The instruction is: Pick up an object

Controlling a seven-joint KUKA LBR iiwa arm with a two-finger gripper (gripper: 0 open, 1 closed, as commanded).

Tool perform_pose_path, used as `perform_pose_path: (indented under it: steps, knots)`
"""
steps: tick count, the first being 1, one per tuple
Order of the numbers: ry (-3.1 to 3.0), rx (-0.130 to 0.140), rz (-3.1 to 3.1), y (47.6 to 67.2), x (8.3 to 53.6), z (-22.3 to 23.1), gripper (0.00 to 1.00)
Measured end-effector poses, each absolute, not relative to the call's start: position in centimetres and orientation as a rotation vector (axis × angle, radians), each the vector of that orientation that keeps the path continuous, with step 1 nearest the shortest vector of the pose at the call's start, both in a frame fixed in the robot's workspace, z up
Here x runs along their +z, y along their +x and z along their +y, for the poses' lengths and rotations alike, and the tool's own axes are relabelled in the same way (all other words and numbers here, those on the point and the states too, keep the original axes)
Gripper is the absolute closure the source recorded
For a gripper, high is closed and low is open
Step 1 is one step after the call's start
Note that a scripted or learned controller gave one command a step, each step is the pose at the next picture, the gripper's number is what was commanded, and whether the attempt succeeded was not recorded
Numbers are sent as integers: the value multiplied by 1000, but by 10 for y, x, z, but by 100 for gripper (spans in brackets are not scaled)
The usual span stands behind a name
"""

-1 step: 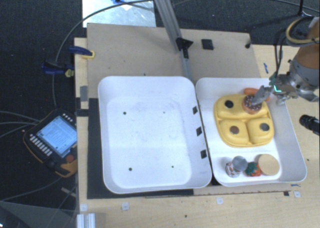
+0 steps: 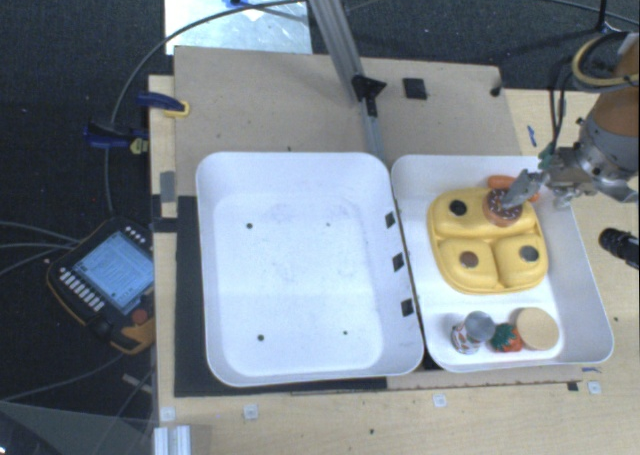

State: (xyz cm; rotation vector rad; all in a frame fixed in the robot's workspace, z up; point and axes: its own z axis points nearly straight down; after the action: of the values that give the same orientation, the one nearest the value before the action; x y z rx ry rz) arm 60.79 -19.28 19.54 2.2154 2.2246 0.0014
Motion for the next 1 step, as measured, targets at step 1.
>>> perform_pose_path:
  steps: [1]
  knots:
    - [2218,-2,2225,614,135,-195,0]
